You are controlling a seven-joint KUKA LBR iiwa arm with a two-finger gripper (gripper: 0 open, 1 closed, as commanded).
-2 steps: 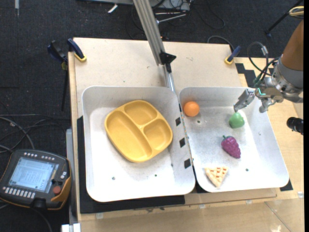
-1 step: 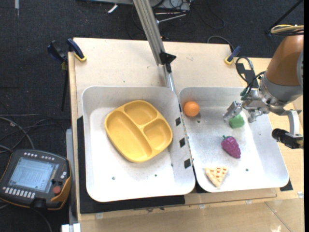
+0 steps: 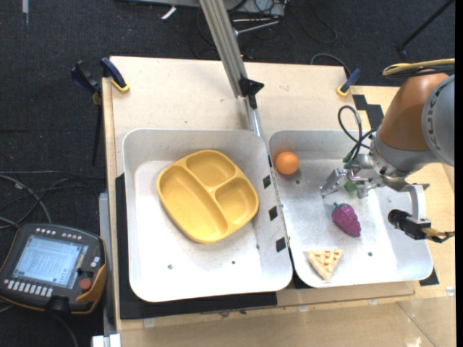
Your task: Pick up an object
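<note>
The end effector (image 3: 346,184) hangs low over the right bin (image 3: 412,266), reached in from the right on the grey arm (image 3: 416,125) with its orange band. Its metal fingers point toward the bin's left side; a small green piece shows among them, but I cannot tell whether that is part of the tool or something caught there, and I cannot tell how far apart the fingers stand.

Just below the end effector lies a purple bunch of grapes (image 3: 346,219), near its tip but apart from it. Farther below, toward the front edge of the same bin, rests a waffle-patterned wedge (image 3: 325,262), pale yellow with reddish squares. To the left of the end effector and slightly above sits an orange ball (image 3: 287,163), close to the bin's left wall.

Well to the left of the end effector, across the divide, the left bin (image 3: 145,266) carries a yellow divided plate (image 3: 207,194) with three compartments, lying flat and turned at an angle.

Both bins sit side by side on the counter (image 3: 173,96). A slanted metal pole (image 3: 226,38) crosses above the counter, up and left of the end effector. Far left, off the counter, a teach pendant (image 3: 51,262) lies on the dark floor.
</note>
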